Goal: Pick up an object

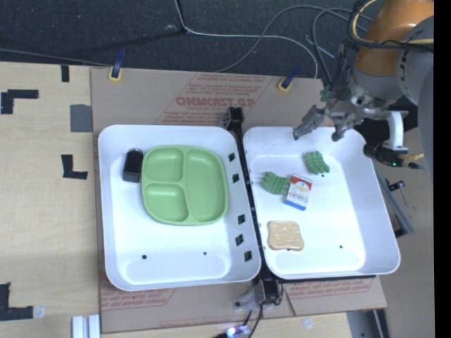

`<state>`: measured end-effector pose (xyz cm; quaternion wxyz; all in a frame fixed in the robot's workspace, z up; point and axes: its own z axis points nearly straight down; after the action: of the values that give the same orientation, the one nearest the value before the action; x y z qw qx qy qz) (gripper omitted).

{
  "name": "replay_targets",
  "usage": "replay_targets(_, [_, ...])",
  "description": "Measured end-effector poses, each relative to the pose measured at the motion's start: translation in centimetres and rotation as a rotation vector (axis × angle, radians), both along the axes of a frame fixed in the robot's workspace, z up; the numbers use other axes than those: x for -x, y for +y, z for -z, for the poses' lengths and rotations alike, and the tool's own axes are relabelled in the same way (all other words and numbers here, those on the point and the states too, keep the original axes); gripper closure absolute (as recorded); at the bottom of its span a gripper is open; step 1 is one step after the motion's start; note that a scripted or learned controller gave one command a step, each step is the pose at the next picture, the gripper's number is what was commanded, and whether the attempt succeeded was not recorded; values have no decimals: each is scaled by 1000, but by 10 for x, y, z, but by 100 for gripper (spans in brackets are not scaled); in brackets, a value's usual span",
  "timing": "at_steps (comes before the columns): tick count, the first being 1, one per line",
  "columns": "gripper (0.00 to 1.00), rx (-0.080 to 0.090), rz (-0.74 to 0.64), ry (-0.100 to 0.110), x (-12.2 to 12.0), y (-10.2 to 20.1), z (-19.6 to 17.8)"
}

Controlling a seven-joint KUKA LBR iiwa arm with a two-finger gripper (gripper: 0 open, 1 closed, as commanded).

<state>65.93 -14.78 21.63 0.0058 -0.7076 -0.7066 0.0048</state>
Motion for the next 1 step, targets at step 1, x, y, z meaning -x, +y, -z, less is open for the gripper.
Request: replay_targets(1, [0,2,-3,-13,-3,0,-8])
